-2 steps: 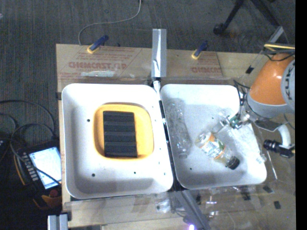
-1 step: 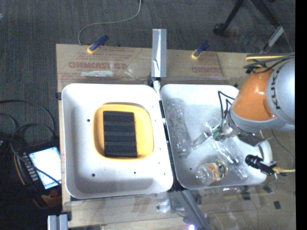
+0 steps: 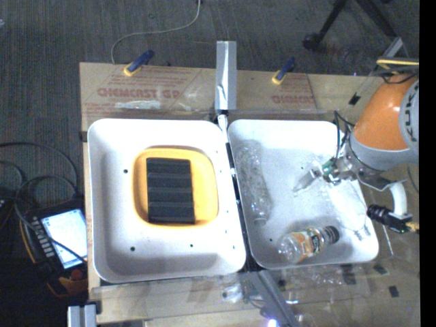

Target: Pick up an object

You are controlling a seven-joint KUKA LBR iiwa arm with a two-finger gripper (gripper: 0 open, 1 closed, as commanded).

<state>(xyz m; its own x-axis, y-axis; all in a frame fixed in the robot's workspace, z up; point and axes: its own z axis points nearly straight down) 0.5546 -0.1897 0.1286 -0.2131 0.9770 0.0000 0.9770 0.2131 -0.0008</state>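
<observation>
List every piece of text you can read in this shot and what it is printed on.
Red print on the cardboard sheet behind the bins: blurred, unreadable.
More red print farther right on it: unreadable.
Bottle label: too small.
Handheld screen: illegible.

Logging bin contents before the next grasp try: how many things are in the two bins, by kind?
Clear plastic bottles: 2, one with an orange label and dark cap near the right bin's front edge, one crumpled and label-free along the right bin's left wall
Yellow trays with a black ribbed insert: 1, in the left bin
Total: 3
</observation>
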